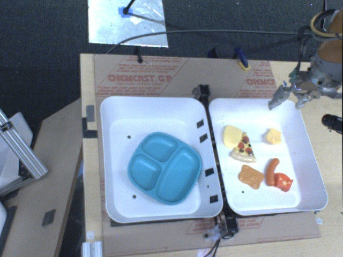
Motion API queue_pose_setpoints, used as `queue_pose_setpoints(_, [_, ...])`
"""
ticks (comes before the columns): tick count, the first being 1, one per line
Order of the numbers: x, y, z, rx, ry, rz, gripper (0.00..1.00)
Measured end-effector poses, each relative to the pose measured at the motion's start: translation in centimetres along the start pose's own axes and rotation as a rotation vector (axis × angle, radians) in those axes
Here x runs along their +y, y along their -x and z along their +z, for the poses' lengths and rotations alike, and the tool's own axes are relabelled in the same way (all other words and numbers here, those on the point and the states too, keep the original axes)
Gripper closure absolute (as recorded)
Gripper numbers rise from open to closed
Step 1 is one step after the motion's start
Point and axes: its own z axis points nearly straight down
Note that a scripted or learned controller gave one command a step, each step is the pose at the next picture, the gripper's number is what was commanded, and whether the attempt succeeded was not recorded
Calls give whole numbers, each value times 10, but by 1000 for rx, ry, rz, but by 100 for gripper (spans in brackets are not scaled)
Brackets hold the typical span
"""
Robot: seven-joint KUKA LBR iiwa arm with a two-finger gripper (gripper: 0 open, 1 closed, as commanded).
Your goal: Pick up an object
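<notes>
My gripper [289, 98] hangs open above the far right corner of the right bin [308, 199], its two fingers spread apart with nothing between them. Below it in that bin lie a pale yellow cheese wedge [231, 135], a pizza slice [244, 149], a small yellow chunk [273, 136], a brown toast piece [250, 176], a red sausage [272, 166] and a red strawberry-like piece [283, 181]. All of them sit apart from the gripper, nearer the front.
The left bin [115, 159] holds a blue divided plate [164, 167]. A black divider with clips [206, 138] runs between the bins. A silver sheet [127, 14] lies on the dark floor behind the bench. A metal frame [19, 149] stands at the left.
</notes>
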Motion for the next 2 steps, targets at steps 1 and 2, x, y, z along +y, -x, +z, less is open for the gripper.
queue_pose_setpoints(1, [2, -1, -9, -3, 13, -3, 0])
queue_pose_setpoints(2, [4, 3, 53, -2, 9, -1, 0])
